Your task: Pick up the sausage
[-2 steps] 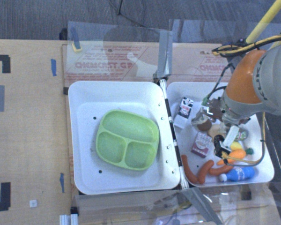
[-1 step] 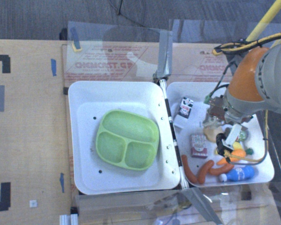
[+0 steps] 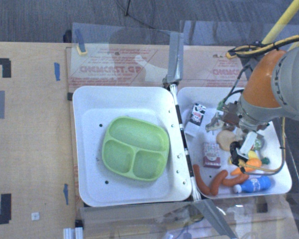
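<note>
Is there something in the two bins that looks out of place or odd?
Nothing looks spilled or damaged. The green plate sits slightly askew in the left bin; the sausage lies curved among toys near the right bin's front edge.

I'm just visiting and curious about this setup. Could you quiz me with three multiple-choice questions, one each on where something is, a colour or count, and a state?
1. Where does the sausage lie?
A. left bin
B. right bin
C. on the plate

2. What colour is the plate?
A. green
B. red
C. blue

3. How many compartments does the plate have?
A. one
B. three
C. five

Answers:
1 B, it lies near the front edge of the right bin.
2 A, it is light green.
3 B, ridges divide it in three.
</note>
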`<act>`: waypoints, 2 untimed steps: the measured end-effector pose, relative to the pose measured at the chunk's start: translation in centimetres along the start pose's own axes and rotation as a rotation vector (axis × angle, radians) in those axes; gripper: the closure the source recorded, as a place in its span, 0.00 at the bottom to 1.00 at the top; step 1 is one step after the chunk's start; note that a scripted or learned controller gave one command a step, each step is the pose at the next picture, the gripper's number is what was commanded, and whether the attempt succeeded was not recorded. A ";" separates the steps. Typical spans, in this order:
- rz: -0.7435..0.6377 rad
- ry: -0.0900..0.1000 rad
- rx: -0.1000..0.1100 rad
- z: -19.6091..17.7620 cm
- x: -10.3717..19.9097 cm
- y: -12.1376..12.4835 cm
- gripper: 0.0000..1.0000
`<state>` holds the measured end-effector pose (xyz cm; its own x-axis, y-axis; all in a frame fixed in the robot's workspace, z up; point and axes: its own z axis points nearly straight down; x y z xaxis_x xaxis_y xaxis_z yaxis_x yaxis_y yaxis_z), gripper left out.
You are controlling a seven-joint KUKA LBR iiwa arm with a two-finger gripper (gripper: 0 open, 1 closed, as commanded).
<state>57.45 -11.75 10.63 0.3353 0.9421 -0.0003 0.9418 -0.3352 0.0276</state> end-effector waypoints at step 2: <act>0.087 0.000 0.028 0.7 -3.2 -6.2 0.00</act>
<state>50.61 -12.68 9.77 0.4161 0.9093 0.0011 0.9093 -0.4161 -0.0002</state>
